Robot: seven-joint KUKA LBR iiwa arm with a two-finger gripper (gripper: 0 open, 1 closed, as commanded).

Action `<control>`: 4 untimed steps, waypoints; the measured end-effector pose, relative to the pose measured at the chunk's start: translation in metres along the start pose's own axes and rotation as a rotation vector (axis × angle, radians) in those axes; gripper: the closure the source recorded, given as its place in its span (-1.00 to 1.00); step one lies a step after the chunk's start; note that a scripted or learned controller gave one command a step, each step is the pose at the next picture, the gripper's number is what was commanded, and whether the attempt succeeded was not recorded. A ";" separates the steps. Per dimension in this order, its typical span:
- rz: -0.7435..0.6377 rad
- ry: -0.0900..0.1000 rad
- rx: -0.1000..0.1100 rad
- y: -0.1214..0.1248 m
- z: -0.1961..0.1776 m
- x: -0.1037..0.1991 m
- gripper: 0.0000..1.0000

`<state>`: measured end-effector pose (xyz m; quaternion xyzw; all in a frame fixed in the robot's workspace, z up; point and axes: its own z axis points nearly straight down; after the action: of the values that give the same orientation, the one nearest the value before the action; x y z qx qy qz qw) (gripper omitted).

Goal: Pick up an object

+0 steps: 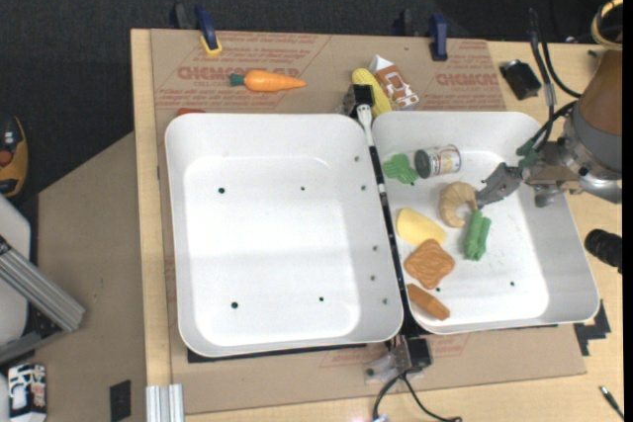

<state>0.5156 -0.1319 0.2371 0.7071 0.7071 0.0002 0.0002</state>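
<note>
Fingertips of the gripper (pixel 489 194), spread and empty, hover right of frame centre beside the tan round toy (pixel 457 203) in the right bin (pixel 554 296); I'd centre over it, avoiding the green pickle (pixel 478 236), before closing.

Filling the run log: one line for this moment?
tool over right bin | beside beige lump and green piece | nothing visibly held

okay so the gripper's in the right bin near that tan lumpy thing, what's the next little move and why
Probably a short drop toward the tan lumpy object. The gripper sits just to its right in the right bin, with nothing seen between its fingers, and the green piece lies close below.
</note>
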 end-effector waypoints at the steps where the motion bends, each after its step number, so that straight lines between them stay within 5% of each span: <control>1: 0.001 0.003 0.013 0.020 0.142 -0.013 -1.00; 2: 0.001 -0.001 -0.003 0.024 0.123 -0.013 1.00; 3: -0.013 0.006 -0.007 0.003 0.048 0.109 1.00; 4: -0.007 0.001 -0.006 0.084 0.052 0.156 1.00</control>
<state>0.5996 0.0245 0.1850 0.7046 0.7096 0.0029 0.0020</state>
